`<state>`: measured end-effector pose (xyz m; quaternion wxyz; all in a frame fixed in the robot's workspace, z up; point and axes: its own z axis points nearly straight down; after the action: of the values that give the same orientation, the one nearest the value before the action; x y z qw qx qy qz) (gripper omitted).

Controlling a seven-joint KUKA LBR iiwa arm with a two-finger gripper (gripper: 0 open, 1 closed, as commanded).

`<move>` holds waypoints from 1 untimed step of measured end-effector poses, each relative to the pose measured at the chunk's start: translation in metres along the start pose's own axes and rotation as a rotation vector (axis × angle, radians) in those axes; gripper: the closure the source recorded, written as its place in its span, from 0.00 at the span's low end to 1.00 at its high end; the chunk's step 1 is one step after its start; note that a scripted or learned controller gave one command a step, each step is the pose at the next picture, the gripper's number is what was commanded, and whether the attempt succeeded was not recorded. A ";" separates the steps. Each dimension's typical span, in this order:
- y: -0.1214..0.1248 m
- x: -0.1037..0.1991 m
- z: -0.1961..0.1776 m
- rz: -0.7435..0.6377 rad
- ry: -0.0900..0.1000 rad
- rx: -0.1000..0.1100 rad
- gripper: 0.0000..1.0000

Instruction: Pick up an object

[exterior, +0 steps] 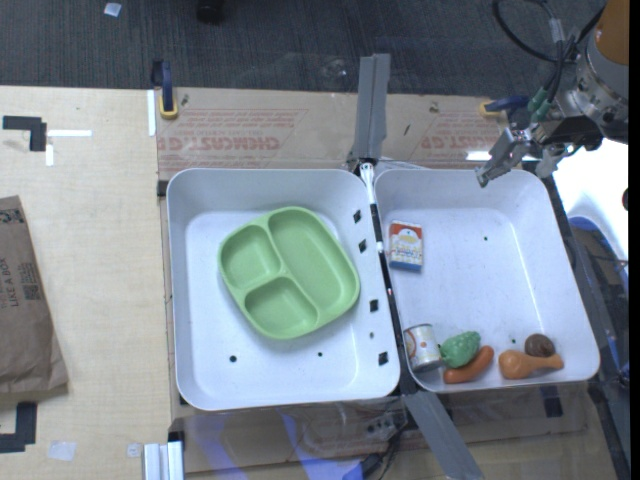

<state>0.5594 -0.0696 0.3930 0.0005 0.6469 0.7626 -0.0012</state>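
Nothing had been picked up at this moment. The candidates all lay in the right bin [560, 228]: a small carton [405, 245] flat near its left wall, and along the near edge a small can [421, 347] on its side, a green toy vegetable [461, 347] touching an orange carrot-like piece [470, 365], then an orange pear-shaped piece [528, 364] with a brown lump [540, 345] just beside it. Each rested on the bin floor, well apart from the arm. The left bin [195, 298] held a green divided plate [288, 272], also untouched.

The gripper [497, 166] hung above the far right corner of the right bin, off the worktop, with no object between its fingers. Whether the jaws stood apart or together could not be told, as the wrist hardware crowded them from this angle. By this showing the whole task remained: choosing an object, descending, closing and lifting.
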 end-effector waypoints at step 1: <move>-0.030 0.002 0.123 -0.031 0.002 0.002 0.00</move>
<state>0.5294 -0.0732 0.2697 -0.0009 0.6348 0.7726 -0.0012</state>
